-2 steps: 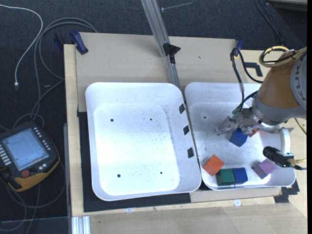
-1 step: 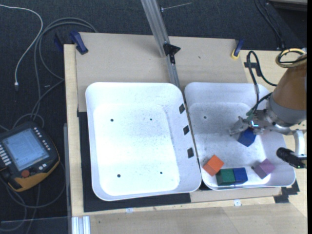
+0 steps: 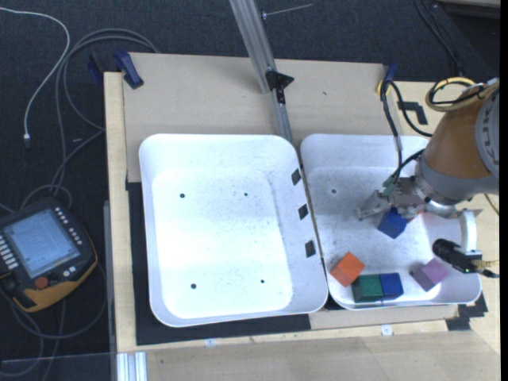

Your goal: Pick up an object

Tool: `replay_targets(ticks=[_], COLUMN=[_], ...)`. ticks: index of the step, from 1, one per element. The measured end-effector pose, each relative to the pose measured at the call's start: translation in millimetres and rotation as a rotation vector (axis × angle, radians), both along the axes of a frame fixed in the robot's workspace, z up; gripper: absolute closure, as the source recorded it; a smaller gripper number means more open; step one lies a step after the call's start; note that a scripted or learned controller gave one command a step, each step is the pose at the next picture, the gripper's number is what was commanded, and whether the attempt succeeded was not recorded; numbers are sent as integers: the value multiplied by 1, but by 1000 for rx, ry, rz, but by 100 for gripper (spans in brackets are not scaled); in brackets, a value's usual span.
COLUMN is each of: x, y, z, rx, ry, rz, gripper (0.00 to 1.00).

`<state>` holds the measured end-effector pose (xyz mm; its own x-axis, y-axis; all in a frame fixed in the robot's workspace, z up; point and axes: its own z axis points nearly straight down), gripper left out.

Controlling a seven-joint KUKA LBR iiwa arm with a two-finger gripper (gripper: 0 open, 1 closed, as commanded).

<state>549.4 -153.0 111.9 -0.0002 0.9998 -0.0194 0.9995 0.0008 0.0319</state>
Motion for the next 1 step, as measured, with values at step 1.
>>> replay_targets(ticks=[1], x=[-4], y=[-62], z=[-1], rx=[10], ry=[3], rz=[0], gripper=[0])
